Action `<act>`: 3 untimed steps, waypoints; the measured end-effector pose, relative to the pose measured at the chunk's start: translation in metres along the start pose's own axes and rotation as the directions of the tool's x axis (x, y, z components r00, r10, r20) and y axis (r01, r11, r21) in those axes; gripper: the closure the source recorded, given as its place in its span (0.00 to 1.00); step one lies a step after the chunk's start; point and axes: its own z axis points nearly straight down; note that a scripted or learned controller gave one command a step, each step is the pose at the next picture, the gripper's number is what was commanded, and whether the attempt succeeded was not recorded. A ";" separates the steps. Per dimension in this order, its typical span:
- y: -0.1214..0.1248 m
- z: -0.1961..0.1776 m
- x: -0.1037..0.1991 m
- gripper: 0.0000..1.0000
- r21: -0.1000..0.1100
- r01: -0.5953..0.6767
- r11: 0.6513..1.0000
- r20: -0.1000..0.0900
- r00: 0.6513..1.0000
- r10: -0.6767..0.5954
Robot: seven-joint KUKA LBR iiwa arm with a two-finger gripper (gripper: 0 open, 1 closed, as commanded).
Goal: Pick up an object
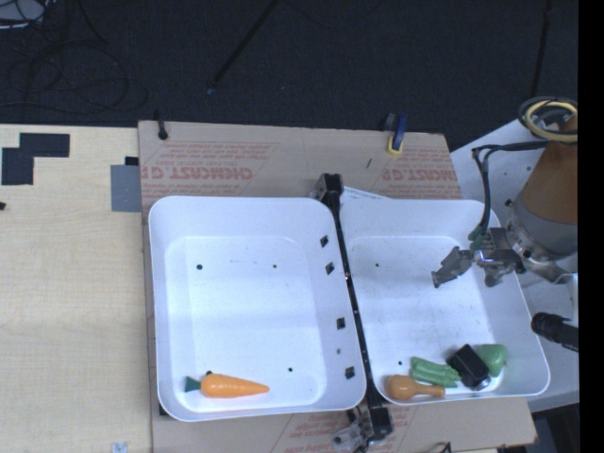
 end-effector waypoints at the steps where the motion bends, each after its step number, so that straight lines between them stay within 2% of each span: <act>1: 0.031 -0.015 0.106 0.00 -0.003 0.011 1.000 -0.003 1.000 -0.011; 2: 0.062 -0.024 -0.017 0.00 -0.006 -0.005 1.000 0.005 1.000 0.005; 3: 0.098 0.069 0.018 0.00 0.001 0.002 1.000 0.000 1.000 -0.002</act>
